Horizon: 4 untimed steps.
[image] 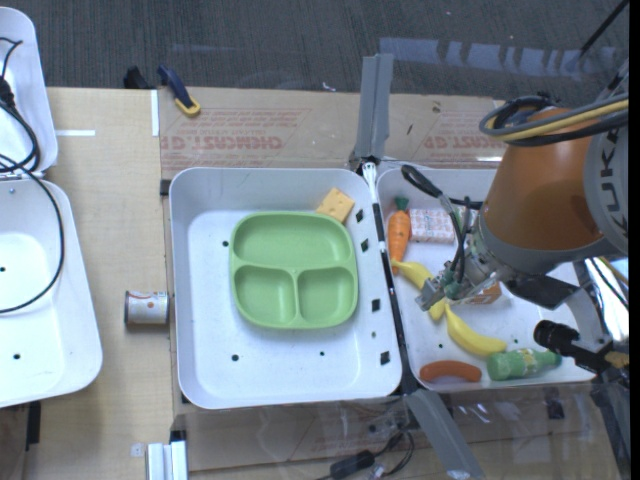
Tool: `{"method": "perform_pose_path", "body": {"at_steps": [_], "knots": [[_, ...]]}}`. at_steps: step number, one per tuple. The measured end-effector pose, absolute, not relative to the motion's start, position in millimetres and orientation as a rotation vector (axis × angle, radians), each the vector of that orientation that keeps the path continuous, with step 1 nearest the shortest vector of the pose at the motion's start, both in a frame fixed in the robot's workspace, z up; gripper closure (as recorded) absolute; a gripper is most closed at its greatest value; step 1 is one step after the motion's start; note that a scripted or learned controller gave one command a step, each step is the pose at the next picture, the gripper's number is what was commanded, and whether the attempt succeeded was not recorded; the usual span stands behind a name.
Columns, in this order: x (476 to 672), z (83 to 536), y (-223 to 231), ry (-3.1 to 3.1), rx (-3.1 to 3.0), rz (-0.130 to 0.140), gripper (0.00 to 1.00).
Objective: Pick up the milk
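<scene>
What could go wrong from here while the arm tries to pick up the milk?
1. The gripper hangs low in the crowded right bin, close to the banana; it might grab or push that instead.
2. The orange wrist hides part of this bin, so the milk could be partly covered and I cannot point to it with certainty.

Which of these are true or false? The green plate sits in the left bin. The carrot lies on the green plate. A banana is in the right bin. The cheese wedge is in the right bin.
1. The green plate sits in the left bin: true.
2. The carrot lies on the green plate: false; it lies in the right bin.
3. A banana is in the right bin: true.
4. The cheese wedge is in the right bin: false; it is in the left bin, at the plate's far corner.
</scene>
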<state>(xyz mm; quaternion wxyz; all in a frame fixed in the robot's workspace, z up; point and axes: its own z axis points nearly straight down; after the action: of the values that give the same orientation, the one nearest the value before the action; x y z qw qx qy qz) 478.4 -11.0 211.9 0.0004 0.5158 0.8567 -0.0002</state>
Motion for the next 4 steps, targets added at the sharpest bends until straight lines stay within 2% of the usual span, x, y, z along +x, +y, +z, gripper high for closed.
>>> {"method": "perform_pose_path", "body": {"at_steps": [1, 2, 3, 4], "knots": [[482.6, 190, 55, 2.791, 1.447, -0.004, 1.0], [477.6, 202, 112, 2.817, 1.392, -0.002, 1.0], [478.4, 215, 16, 2.868, 1.281, -0.002, 1.0], [478.6, 285, 69, 2.952, 1.071, -0.001, 1.0]]}}
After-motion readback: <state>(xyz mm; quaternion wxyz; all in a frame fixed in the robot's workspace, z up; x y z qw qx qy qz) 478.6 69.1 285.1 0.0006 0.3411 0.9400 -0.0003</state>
